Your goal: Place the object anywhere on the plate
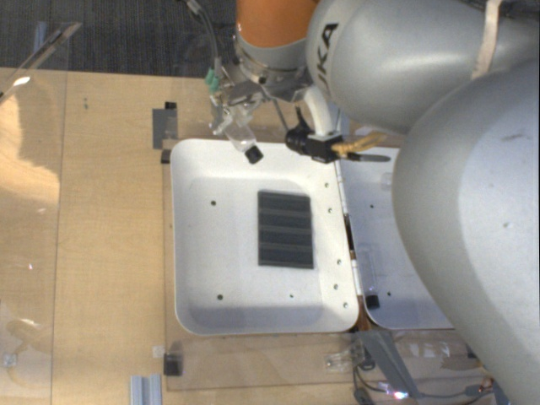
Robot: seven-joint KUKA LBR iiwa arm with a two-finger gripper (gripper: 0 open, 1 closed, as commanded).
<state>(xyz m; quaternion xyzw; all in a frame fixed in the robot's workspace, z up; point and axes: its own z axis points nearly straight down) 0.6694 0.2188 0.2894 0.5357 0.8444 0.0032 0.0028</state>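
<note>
A dark grey ribbed plate (285, 228) lies flat in the middle of the left white bin (202, 302). My gripper (239, 133) hangs over the bin's far edge, up and left of the plate. A small black block (252, 153) sits right at the gripper's lower tip, just inside the far rim. The view is too small to tell whether it is gripped or only beside the tip. It is about a plate's width away from the plate's near corner.
The right bin (384, 251) is mostly hidden under my big grey arm, which covers the upper right. Small black brackets (166, 125) stand on the wooden bench by the left bin's corners. A narrow divider separates the bins.
</note>
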